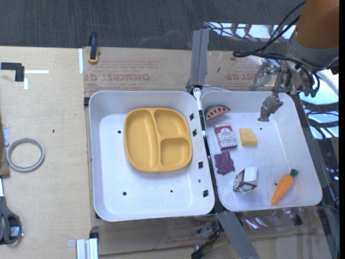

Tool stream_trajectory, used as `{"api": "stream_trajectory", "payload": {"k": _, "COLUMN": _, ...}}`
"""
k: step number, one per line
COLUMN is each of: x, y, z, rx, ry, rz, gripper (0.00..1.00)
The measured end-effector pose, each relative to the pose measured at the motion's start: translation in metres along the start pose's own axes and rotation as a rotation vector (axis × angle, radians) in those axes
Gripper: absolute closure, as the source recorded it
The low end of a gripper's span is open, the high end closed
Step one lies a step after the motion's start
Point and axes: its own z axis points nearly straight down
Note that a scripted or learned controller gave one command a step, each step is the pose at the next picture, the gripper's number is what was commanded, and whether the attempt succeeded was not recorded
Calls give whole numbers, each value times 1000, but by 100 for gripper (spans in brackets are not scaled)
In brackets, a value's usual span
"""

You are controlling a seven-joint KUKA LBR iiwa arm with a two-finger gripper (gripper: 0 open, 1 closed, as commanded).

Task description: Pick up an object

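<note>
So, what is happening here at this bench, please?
A grey robot arm with an orange band reaches in from the right, and its gripper hangs over the far part of the right bin. It holds nothing. In that bin lie a watermelon slice, a red box, a cheese cube, purple grapes, a small carton and a carrot. The left bin holds a yellow divided plate.

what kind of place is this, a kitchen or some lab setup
Most likely a robot lab test bench, not a kitchen. Two white bins sit on a cardboard-covered bench; the right one holds toy food such as a carrot and a cheese block, and a cabled gripper hangs over it.
</note>
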Motion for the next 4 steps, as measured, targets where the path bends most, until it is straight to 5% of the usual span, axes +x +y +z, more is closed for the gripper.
{"api": "stream_trajectory", "payload": {"k": 1, "x": 66, "y": -7, "z": 108, "rx": -1, "ry": 2, "rz": -119, "gripper": 0}}
{"api": "stream_trajectory", "payload": {"k": 2, "x": 39, "y": -30, "z": 169, "rx": 1, "ry": 2, "rz": 619, "gripper": 0}}
{"api": "stream_trajectory", "payload": {"k": 3, "x": 23, "y": -64, "z": 188, "rx": 2, "ry": 0, "rz": 730, "gripper": 0}}
{"api": "stream_trajectory", "payload": {"k": 4, "x": 21, "y": -63, "z": 176, "rx": 3, "ry": -8, "rz": 726, "gripper": 100}}
